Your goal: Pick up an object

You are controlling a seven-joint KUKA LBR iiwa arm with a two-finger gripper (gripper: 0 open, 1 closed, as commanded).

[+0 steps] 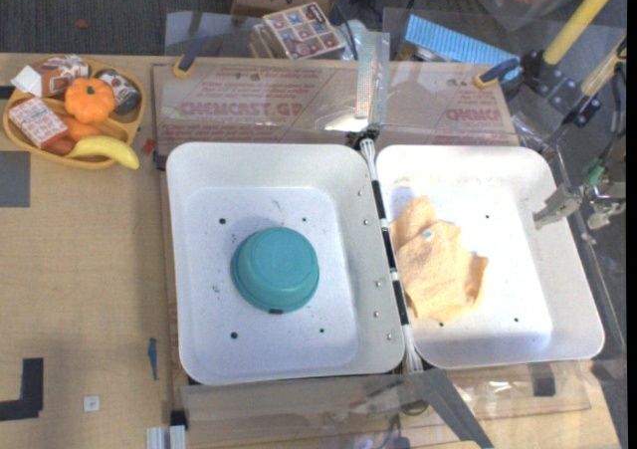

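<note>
Camera view, from above: two white bins sit side by side on the bench. An upturned teal bowl (276,269) rests near the middle of the left bin (189,178). A crumpled tan cloth (436,260) lies against the left wall of the right bin (528,173). The gripper (582,206) hangs at that bin's right rim; whether it is apart or together cannot be told. The cloth lies leftward, nearer than the bowl.

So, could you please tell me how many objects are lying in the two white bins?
2. A teal bowl sits upside down in the left bin; an orange cloth lies crumpled in the right bin, against its left wall. The cloth may hide something.
</note>
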